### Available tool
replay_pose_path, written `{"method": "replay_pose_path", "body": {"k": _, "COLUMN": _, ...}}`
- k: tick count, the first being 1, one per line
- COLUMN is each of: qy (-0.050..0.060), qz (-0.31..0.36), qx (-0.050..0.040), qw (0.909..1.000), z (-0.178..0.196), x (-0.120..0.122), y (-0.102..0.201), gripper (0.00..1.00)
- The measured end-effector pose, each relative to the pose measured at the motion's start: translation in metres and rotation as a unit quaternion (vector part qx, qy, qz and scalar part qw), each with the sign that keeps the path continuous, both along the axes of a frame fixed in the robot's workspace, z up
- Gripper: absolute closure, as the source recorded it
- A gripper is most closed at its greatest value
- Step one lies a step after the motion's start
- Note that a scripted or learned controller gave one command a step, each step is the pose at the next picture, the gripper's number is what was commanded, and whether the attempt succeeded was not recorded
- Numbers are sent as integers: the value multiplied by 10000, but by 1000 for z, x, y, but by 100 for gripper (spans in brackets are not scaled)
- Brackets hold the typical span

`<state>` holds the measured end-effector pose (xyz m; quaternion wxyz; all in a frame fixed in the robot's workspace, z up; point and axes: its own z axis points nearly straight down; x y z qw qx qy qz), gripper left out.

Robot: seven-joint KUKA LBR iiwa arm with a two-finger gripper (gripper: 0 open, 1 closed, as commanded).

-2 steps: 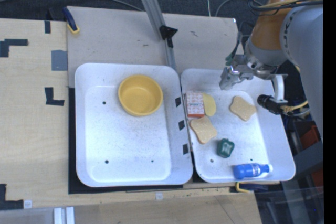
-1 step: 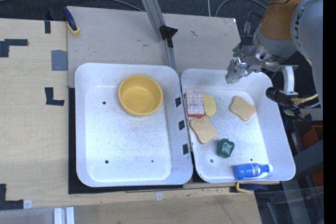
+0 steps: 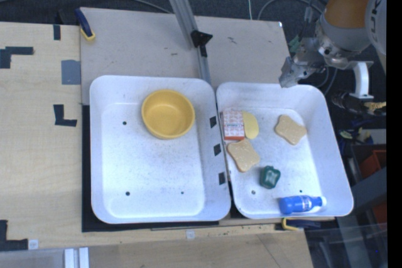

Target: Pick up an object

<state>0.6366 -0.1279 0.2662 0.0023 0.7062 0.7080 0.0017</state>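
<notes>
The gripper (image 3: 290,75) hangs above the far rim of the right bin (image 3: 333,154); jaw state cannot be told.

Candidates in the right bin:
- Toast pieces (image 3: 290,128) and (image 3: 243,155): probably light, stiff toys. Pinch across the short edges.
- Carton (image 3: 233,124): flat; red label print unreadable.
- Blue bottle (image 3: 300,204), near rim: round, may roll. Grip mid-body.
- Green item (image 3: 269,177): small.

Left bin (image 3: 113,198): yellow bowl (image 3: 167,113); take by the rim.
</notes>
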Motion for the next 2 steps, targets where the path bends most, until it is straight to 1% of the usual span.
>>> {"method": "replay_pose_path", "body": {"k": 1, "qy": 40, "qz": 10, "qx": 7, "qw": 10000, "z": -15, "x": -14, "y": 45, "gripper": 100}}
{"method": "replay_pose_path", "body": {"k": 2, "qy": 37, "qz": -3, "qx": 5, "qw": 10000, "z": -14, "x": -40, "y": 95, "gripper": 100}}
